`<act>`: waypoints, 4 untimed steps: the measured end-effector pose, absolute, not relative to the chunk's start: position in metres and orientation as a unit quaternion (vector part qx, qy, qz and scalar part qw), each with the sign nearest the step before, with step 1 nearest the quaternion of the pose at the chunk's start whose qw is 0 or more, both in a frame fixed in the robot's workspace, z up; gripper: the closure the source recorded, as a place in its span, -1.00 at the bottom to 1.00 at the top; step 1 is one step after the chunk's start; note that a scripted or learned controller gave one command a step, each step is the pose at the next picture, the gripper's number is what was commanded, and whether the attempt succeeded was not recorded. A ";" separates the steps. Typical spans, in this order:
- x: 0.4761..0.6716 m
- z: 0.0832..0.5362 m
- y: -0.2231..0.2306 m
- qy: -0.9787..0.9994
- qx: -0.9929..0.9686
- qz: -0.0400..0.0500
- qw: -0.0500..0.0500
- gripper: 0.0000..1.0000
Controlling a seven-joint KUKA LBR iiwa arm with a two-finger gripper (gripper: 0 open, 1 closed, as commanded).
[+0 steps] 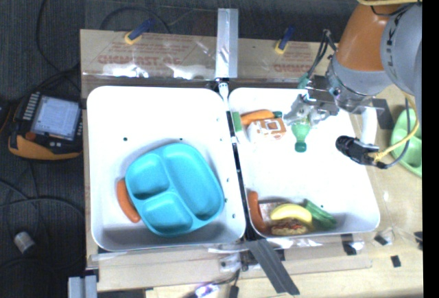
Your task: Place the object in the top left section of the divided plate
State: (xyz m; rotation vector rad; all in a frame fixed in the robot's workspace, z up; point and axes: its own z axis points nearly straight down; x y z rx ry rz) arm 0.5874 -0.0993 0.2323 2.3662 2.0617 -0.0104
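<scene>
Hanging over the upper part of the right bin point(357, 173), the pincer point(306, 111) has a small green object point(301, 133) pinched between its fingers, so it is closed on that piece. The object is pale green up top, where the fingers meet it, and ends in a darker green rounded knob at the bottom, a bit like a little bottle or a toy vegetable; I can't make out which. Its long axis runs nearly straight up and down in the view, with the dark knob end pointing toward the near edge of the desk and the paler end up inside the pincer.

Just left of the pincer lie an orange carrot-like piece point(256, 115) and a white and orange carton point(267, 128), touching each other near the bin's left wall. Well below the pincer, along the bin's near wall, sit a yellow banana point(291, 212), a brown food piece point(289, 226) under it, a dark green item point(320, 214) on its right and a red-orange piece point(253, 204) on its left.

Far left of the pincer, in the left bin point(110, 111), rests the blue divided plate point(173, 187), tilted at an angle, with an orange sausage point(126, 200) touching its left rim.
</scene>
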 end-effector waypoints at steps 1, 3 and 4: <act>0.588 0.240 -0.099 0.658 0.753 -0.005 0.001 1.00; 0.615 0.253 -0.086 0.695 0.719 -0.003 0.001 1.00; 0.655 0.236 -0.084 0.757 0.653 -0.003 0.001 1.00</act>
